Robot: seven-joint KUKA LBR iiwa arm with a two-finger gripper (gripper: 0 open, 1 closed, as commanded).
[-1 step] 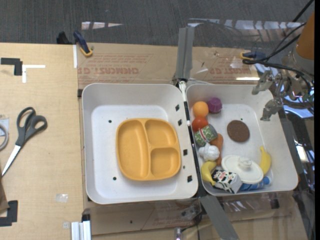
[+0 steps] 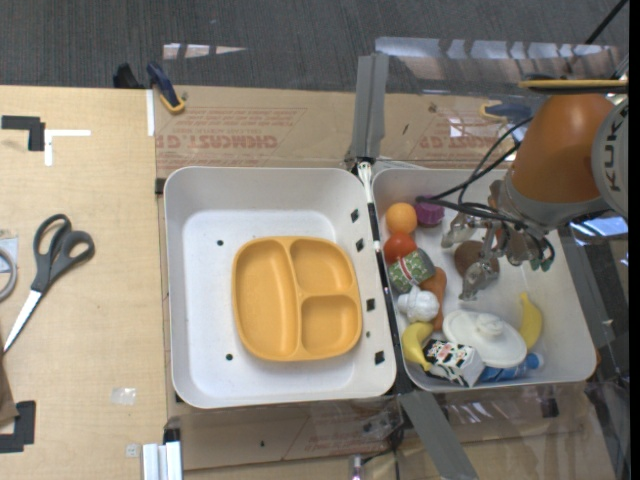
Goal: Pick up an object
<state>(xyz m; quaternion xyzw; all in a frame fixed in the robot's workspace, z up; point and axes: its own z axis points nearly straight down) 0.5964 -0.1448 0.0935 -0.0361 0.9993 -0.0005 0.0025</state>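
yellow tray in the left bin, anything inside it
The yellow tray in the left bin has three compartments, all showing bare yellow plastic. What lies beneath the tray is covered.

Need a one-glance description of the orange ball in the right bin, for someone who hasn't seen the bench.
Find the right bin, the one crowded with small toys. Along its left wall, near the far end, sits the orange ball, just above a red-and-green toy. It is the plain, round, all-orange thing in that row.
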